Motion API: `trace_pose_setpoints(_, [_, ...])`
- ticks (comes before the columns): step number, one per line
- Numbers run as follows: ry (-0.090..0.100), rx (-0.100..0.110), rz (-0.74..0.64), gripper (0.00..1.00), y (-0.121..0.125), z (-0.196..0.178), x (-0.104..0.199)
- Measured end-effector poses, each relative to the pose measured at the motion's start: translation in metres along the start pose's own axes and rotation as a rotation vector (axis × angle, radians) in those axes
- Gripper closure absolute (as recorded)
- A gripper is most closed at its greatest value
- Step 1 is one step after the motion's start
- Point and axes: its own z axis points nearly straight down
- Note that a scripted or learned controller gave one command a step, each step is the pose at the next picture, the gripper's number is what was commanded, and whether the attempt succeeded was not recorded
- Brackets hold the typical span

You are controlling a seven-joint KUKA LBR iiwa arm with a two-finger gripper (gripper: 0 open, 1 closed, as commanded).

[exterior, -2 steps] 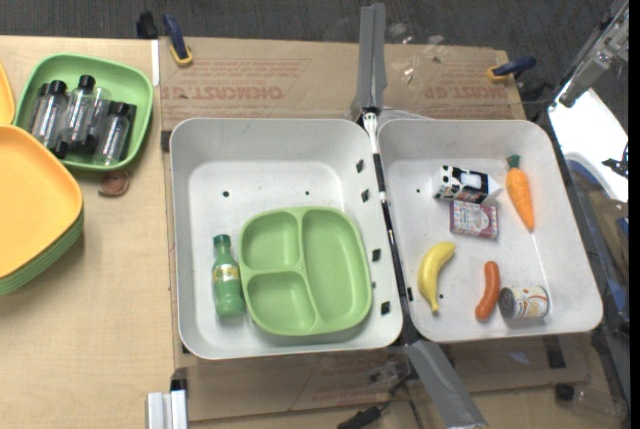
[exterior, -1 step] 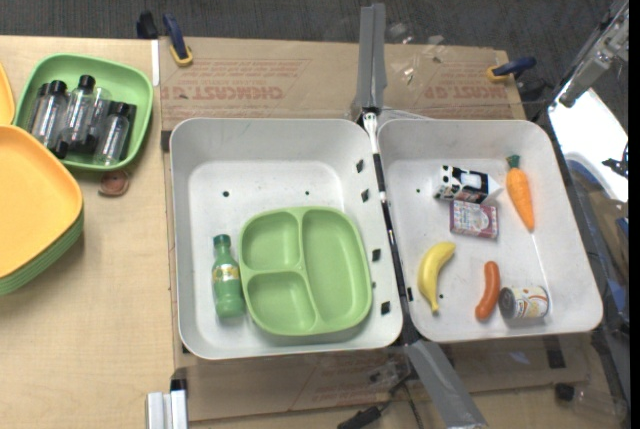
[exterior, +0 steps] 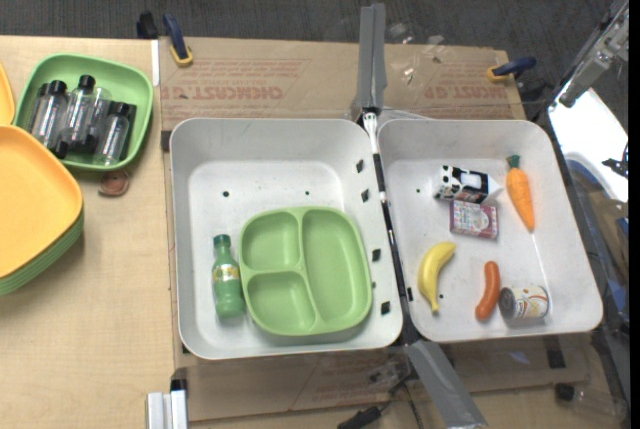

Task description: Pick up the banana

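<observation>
Left bin [exterior: 190, 177]: a shallow white bin holding a green divided tray [exterior: 303, 269] with three compartments, none with anything in it. Just left of the tray a small green bottle [exterior: 227, 277] with a yellow label lies near the bin's left wall.

Right bin [exterior: 560, 187]: a shallow white bin, side by side with the left one, holding six small things, all apart from one another.

Banana [exterior: 435, 272]: yellow, curved, lying on the floor of the right bin toward its left front, close to the wall shared with the left bin.

Sausage [exterior: 487, 290]: a red-orange toy sausage lying to the right of the banana.

Can [exterior: 524, 303]: a small can on its side in the right bin's front right corner, just beside the sausage.

Carrot [exterior: 519, 194]: an orange carrot with a green top, lying near the right bin's far right side.

Packet [exterior: 474, 217]: a small pinkish packet in the middle of the right bin, with a black-and-white toy [exterior: 461, 184] just behind it.

Green dish [exterior: 85, 112]: on the bench at the far left, holding several dark-capped vials [exterior: 80, 117].

Yellow plates [exterior: 35, 207]: stacked at the left edge, in front of the green dish.

Gripper: I cannot tell its state.
</observation>
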Motion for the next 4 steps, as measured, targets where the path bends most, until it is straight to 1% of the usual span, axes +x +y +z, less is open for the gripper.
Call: trace_pose_setpoints(4, [0.000, 0.000, 0.000, 0.00, 0.0000, 0.0000, 0.0000])
